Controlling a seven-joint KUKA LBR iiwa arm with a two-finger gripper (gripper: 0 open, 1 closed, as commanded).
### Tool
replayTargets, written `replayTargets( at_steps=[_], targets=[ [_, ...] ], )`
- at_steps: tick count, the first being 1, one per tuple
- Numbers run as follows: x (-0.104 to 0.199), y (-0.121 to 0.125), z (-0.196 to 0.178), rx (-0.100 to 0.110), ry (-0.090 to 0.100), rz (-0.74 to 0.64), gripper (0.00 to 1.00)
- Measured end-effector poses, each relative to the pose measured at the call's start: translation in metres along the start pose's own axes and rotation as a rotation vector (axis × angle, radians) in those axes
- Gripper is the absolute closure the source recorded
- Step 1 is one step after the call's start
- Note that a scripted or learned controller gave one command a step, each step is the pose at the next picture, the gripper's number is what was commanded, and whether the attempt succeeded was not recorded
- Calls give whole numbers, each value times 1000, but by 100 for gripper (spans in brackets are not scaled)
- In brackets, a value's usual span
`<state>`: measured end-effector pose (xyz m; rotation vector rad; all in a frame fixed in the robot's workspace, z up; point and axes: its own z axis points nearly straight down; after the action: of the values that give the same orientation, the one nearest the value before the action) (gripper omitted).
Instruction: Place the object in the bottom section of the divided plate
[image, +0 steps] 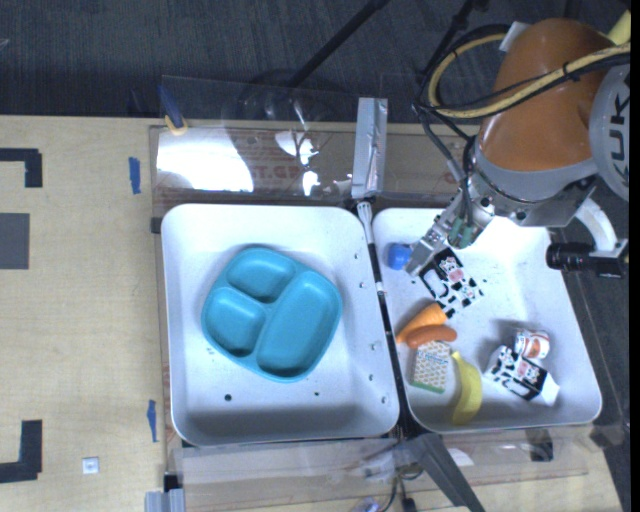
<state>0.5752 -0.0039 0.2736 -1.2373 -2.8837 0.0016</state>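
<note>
Left bin (190, 400): a shallow white bin is seen on the bench, holding the divided plate (272, 311).
Divided plate: a blue plate with three compartments is set near the middle of the left bin; two smaller sections lie toward its upper left and one larger section toward its lower right. Nothing is seen resting in any section.
Right bin (570, 330): a second white bin is placed just beside the left one, and all the loose objects are gathered in it.
Arm (545, 110): a grey arm with an orange band is seen reaching in over the upper part of the right bin.
Gripper (432, 252): it is lowered at the upper left of the right bin, directly over a black-and-white patterned carton (455, 285). Whether its grip is released or closed cannot be told.
Blue object (397, 257): a small blue item is seen just left of the gripper, near the bin wall.
Carrot (427, 324): an orange carrot-like piece is laid below the patterned carton.
Checked box (432, 367): a small box with a fine grid pattern is touching the carrot from below.
Banana (466, 386): a yellow banana is laid just right of the checked box.
Second carton (523, 366): a cow-patterned carton with a red-orange mark is lying on its side, lower right.
Writing: no label text can be read.
</note>
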Motion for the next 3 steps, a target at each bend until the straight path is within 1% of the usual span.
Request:
replayTargets(
  at_steps=[1, 2, 3],
  targets=[
    [49, 42, 18, 1, 0, -89, 100],
    [45, 103, 31, -3, -4, -40, 100],
    [108, 133, 39, 1, -1, -170, 100]
  ],
)
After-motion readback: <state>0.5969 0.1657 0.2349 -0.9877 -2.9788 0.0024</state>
